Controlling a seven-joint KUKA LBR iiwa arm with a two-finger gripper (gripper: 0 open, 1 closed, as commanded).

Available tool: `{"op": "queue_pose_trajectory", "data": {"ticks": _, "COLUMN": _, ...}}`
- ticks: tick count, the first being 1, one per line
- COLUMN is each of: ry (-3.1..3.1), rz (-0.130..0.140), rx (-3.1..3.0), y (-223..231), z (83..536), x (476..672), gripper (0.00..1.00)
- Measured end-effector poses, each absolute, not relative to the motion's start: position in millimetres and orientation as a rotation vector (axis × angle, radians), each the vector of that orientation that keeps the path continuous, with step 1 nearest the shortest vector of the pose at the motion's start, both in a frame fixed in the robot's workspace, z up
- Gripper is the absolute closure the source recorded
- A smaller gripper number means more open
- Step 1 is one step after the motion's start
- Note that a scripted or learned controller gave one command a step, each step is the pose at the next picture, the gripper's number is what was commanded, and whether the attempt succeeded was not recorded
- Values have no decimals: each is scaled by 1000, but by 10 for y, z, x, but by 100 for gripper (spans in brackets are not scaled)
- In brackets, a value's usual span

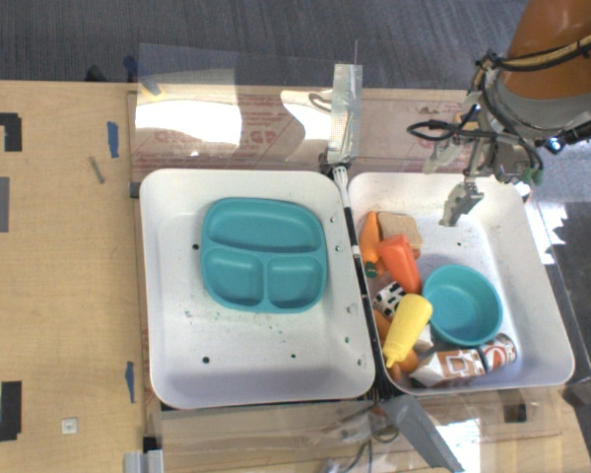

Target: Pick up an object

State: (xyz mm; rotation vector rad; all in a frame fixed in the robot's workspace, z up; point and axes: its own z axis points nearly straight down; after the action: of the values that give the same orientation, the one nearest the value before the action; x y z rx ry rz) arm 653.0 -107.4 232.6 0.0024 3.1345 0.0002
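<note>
The right bin [532, 254] holds a cluster of objects. A teal bowl [461, 305] sits near its middle, and a yellow bottle [406, 329] leans beside the bowl on the left. Toward the bin's left wall lie an orange carrot-like toy [399, 260], a tan block [401, 227] and a small black-and-white item [388, 297]. A labelled can [468, 360] lies on its side along the front edge. My gripper [460, 205] hangs over the bin's bare back area, above and apart from the bowl, with nothing seen in it.
A teal divided plate [264, 254] lies in the left bin [177, 343]. A ridge [353, 264] separates the two bins. A clear panel [276, 116] stands behind them, and the wooden bench [49, 264] stretches to the left.
</note>
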Motion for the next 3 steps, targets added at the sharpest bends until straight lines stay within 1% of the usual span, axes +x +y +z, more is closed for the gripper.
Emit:
{"op": "queue_pose_trajectory", "data": {"ticks": 1, "ry": 3121, "rz": -4, "rx": -196, "y": -961, "z": 1000, "x": 6203, "gripper": 0}}
{"op": "queue_pose_trajectory", "data": {"ticks": 2, "ry": 3108, "rz": -4, "rx": 16, "y": -1113, "z": 963, "x": 5439, "gripper": 0}}
{"op": "queue_pose_trajectory", "data": {"ticks": 3, "ry": 3094, "rz": -5, "rx": 201, "y": -1092, "z": 965, "x": 5144, "gripper": 0}}
